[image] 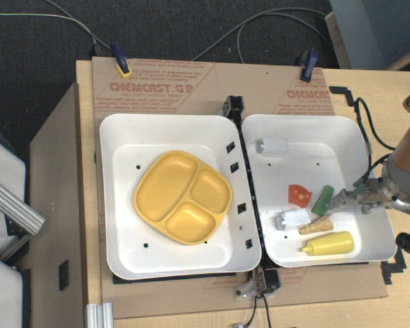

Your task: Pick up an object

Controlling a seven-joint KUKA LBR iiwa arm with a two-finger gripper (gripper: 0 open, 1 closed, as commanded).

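- My gripper (343, 198) is just right of the green piece (322, 200); I cannot tell its state.
- I should lower straight, avoiding the yellow bottle (328, 243) below it.

We see a divided plate (183, 197) in the left bin (116, 183). In the right bin (307, 125), a bottle (328, 243) lies nearest us, a strawberry (298, 195) behind it.
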